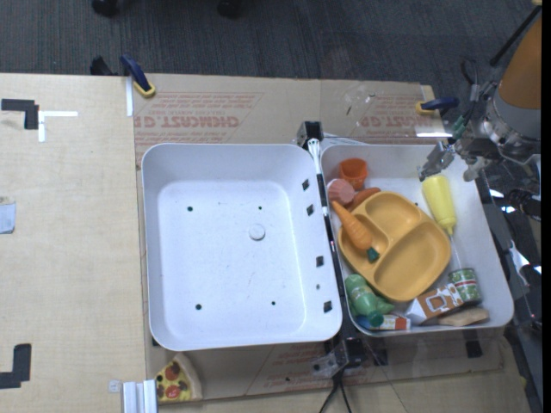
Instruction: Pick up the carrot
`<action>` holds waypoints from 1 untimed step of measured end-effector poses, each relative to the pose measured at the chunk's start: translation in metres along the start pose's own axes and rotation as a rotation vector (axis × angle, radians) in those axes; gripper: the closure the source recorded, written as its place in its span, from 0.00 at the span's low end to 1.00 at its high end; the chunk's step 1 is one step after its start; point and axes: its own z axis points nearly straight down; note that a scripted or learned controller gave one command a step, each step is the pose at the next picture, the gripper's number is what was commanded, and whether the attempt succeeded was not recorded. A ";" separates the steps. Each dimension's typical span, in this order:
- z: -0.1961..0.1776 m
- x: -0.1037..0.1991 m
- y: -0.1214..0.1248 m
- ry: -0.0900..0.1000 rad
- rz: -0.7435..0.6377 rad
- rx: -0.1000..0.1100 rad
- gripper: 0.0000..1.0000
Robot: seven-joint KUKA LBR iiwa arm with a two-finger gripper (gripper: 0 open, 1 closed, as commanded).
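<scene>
While the grey arm with its orange band (pixel 527 67) leans in from three o'clock, we see the pale wooden tabletop (pixel 65 256) carrying two shallow white plastic bins side by side. The left bin (pixel 155 231) is the larger sight, at nine o'clock from its neighbour. The right bin (pixel 498 269) is crowded. A yellow-orange divided plastic plate (pixel 413 256) lies tilted near its middle. The orange toy carrot with a green tip (pixel 355 228) rests on the plate's nine o'clock rim, its green end pointing toward five o'clock. At two o'clock from the plate lies a yellow plastic bottle-shaped toy (pixel 440 201), just beside the plate's edge. At eleven o'clock from the plate stands a small orange cup (pixel 352 171). A green round toy (pixel 362 295) sits at seven o'clock from the plate, and a small green-labelled can (pixel 464 286) at four o'clock.

The tool (pixel 449 153) hangs over the right bin's far edge at one o'clock from the plate, near the yellow toy's top and well apart from the carrot. We cannot tell how it stands, apart or together.
</scene>
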 end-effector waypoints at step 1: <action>0.110 0.043 -0.037 -0.003 -0.273 -0.006 0.00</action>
